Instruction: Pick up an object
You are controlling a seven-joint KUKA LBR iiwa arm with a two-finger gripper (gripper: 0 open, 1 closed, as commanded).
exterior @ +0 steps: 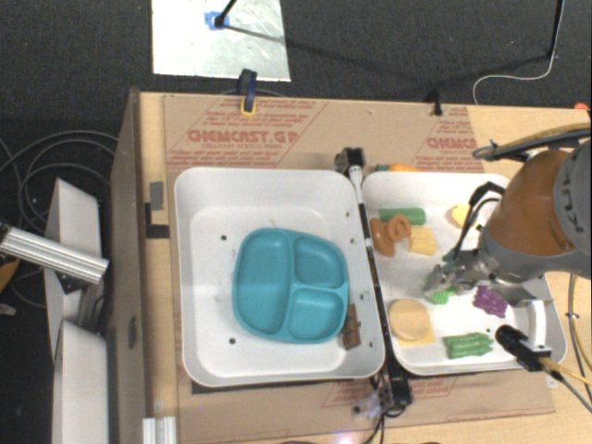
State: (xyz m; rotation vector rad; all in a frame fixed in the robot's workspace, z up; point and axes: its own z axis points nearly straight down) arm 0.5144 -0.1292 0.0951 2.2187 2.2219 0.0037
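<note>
left bin (199,248): a shallow white bin; it holds a blue-green divided plate (289,284) with three compartments, lying flat near the middle.
dark item (351,326): a small brown piece against the left bin's right wall, just beside the plate's lower right edge; too small to tell what it is.
right bin (407,185): a shallow white bin with a scatter of toy food.
far side of right bin: an orange coiled piece (390,231), a green piece (408,215) touching its upper edge, a pale yellow block (423,240) just beside it, and a yellow piece (459,215) near the arm.
near side of right bin: a tan round disc (410,320), a green ridged piece (467,344) near the front wall, and a purple cluster (489,299) between the arm and that green piece.
arm (541,215): grey with an orange band, reaching in from the right and low over the right bin.
gripper (451,276): low in the bin, right above a small bright green piece (438,295), which lies between the disc and the purple cluster.
grip: cannot tell; the fingers seem to blur into the green piece, so whether they clasp it is unclear.
bench (277,128): a brown board with red print under both bins.
</note>
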